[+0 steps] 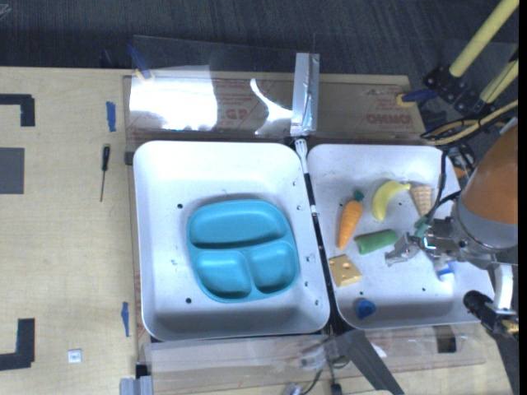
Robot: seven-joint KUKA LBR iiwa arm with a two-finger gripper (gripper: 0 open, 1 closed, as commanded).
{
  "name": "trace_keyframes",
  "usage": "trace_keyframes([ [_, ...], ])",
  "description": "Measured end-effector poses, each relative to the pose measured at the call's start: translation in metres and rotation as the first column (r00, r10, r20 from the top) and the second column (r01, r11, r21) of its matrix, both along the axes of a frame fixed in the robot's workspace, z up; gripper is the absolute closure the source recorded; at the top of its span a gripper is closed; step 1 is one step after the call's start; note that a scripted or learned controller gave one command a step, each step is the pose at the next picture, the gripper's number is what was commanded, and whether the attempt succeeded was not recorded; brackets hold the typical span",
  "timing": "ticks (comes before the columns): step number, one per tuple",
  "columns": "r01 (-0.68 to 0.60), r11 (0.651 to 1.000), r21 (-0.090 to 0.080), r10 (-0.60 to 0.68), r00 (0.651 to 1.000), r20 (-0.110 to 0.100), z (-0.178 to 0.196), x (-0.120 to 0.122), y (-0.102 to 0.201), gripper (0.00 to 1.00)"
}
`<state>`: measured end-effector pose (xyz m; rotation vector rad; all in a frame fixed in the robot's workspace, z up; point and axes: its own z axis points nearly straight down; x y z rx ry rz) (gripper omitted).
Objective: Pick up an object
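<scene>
Carrot (pixel 349 222) lies near-upright in frame, leaf end toward far rim. Gripper (pixel 405 252) just rt of green block (pixel 375 241); grip state can't tell.

Bright, even light from overhead — the clear plastic sheet (pixel 210 97) behind the bins throws back a hard white glare. Soft shadows pool along the left bin (pixel 165 171) walls. Focus is fair, though small things look a little grainy — edges soften slightly.
</scene>
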<state>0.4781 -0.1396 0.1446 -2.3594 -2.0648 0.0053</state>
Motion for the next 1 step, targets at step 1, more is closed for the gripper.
trace_keyframes([
  [1, 0.000, 1.000, -0.003, 0.000, 1.000, 0.010, 0.0314, 0.0024, 0.0272, 0.00],
])
